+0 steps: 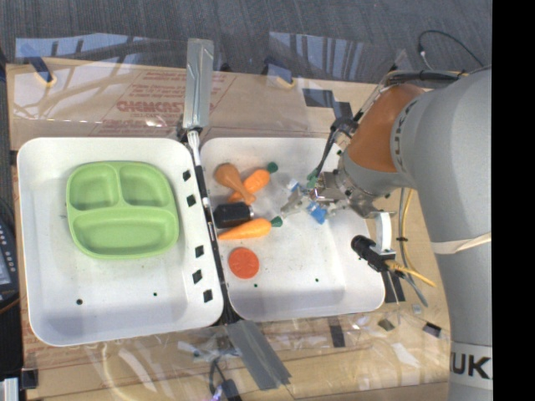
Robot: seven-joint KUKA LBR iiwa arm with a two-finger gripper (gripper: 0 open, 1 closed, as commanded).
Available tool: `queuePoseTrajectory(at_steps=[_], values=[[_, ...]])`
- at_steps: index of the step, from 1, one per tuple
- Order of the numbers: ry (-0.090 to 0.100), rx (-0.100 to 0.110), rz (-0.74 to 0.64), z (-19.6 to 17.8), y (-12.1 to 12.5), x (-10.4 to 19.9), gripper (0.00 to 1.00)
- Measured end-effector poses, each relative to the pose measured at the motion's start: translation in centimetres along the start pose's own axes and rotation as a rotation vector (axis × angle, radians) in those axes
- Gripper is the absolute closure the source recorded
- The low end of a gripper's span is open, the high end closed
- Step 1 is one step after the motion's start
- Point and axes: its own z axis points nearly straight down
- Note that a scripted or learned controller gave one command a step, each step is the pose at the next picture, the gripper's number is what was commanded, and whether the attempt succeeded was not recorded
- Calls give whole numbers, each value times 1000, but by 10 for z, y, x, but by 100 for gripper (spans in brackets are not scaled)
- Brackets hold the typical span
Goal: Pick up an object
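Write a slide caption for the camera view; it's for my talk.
KUKA gripper poised over right bin of toy carrots; green tray in left bin.

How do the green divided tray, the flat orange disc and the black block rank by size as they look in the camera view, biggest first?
1. Green divided tray, by far the largest, in the left bin.
2. Flat orange disc and black block, both in the right bin, look about alike in size, so I won't rank one over the other.

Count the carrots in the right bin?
2. One carrot lies near the bin's upper left, beside an orange drumstick-shaped toy. The other carrot lies below it, under a black object. The arm may hide more.
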Motion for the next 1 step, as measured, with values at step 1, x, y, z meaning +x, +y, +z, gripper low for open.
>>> queuePoseTrajectory(at_steps=[1], values=[[-4, -1, 9, 0, -21, 4, 0]])
